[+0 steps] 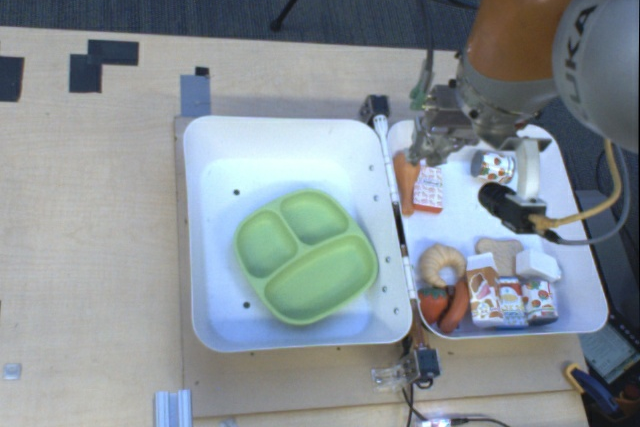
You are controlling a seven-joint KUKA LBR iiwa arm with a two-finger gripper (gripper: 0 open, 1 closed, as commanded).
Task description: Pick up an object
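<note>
Beside the green plate: two shallow white bins stand side by side on a pale wooden bench [90,245]; the left bin [215,215] holds the plate, the right bin [580,215] holds everything else.
Green plate [305,257]: one, with three compartments, lying flat near the middle of the left bin, tilted a little to the bin's edges.
Gripper [432,150]: down in the far left corner of the right bin, up and right of the green plate, just above the small red-and-white packet; whether its fingers are spread or closed cannot be told, and nothing is seen between them.
Small red-and-white packet [428,189]: one, right of the plate past the bin wall; its print is too small to read.
Carrot [405,180]: one orange piece, touching the packet's left edge.
Can [494,165]: one small printed can on its side, right of the packet; label unreadable.
Bagel [441,267]: one, just right of the plate's near corner.
Printed carton [510,299]: one red-and-white box right of the bagel; lettering unreadable.
Writing: part of "KUKA" shows on the grey arm [590,35], far right of the plate.
</note>
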